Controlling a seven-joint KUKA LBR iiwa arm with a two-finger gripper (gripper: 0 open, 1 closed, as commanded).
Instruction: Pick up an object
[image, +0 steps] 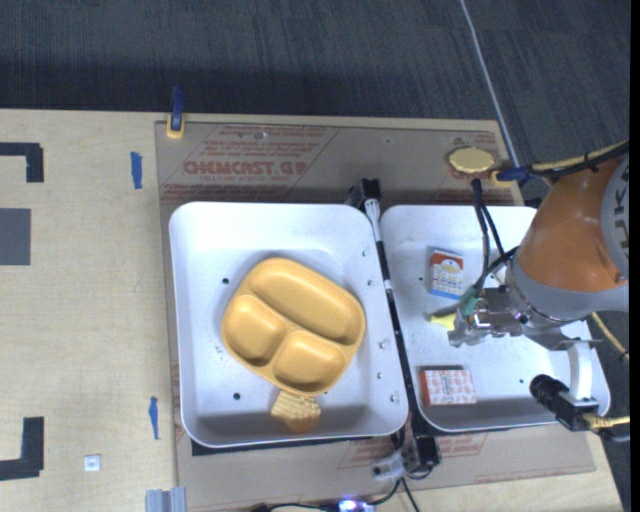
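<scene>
Two white bins sit side by side on the counter (80, 300). The arm (575, 240) reaches in from the right and hangs over the right bin (500, 225).

Claw (470, 322): low over the middle of the right bin. Cannot tell whether it is open or closed, and nothing is visibly gripped.

Count, left bin (190, 300):
- 1 yellow divided tray (290, 322), three compartments, lying at a slant across the middle.
- 1 small tan waffle-textured piece (296, 408), touching the tray's lower edge.

Count, right bin:
- 1 small white packet with orange print (445, 272), near the upper middle.
- 1 small flat reddish patterned packet (444, 386), near the front wall.
- 1 small yellow-green item (447, 313), just beside the claw; too small to identify.

Handling, as judgement only:
- The packets are closest to the claw, so they are the likely candidates. Both look light and flat. The reddish one lies low against the floor, leaving little edge to pinch; take it across its short side. The white packet seems to stand a little prouder and should be easier.
- The tray looks rigid, smooth, probably slippery plastic, and too wide to span. Grip its rim or a divider wall.
- The waffle piece looks light, possibly crumbly or soft; squeeze gently across its width.
</scene>
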